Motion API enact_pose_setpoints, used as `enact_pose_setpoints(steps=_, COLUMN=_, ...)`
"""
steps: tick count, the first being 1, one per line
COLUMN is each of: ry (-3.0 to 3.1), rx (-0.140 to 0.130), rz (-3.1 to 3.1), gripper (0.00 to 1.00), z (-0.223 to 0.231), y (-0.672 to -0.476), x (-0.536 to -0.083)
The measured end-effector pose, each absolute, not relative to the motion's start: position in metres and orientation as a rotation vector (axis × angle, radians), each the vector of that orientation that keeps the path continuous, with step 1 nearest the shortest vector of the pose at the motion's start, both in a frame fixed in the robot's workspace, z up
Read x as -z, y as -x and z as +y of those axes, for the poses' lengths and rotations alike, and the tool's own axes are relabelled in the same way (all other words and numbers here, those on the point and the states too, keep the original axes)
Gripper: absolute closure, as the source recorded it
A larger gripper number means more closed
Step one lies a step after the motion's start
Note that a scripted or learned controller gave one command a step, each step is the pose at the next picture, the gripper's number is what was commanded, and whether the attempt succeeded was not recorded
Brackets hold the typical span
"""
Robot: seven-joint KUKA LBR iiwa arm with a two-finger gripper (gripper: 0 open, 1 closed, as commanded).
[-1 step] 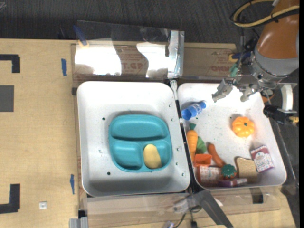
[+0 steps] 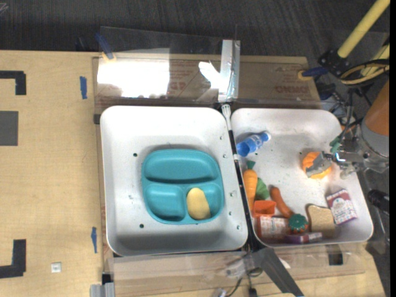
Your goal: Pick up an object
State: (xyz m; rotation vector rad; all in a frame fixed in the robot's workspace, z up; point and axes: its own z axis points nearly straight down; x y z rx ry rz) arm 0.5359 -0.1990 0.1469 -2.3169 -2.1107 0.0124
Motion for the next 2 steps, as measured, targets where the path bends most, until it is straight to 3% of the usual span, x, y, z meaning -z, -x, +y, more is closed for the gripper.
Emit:
enact_pose_setpoints(steps=1, ry=2.508, rx=0.007, rz=-1.883, gripper=0.00, z=-0.1968, y=-0.5963, x=-0.0951)
enact_pose_setpoints(steps=2, ry=2.509, rx=0.005, rz=-1.884, gripper=1.00, z=-0.1974, y=-0.5969, x=-0.1030)
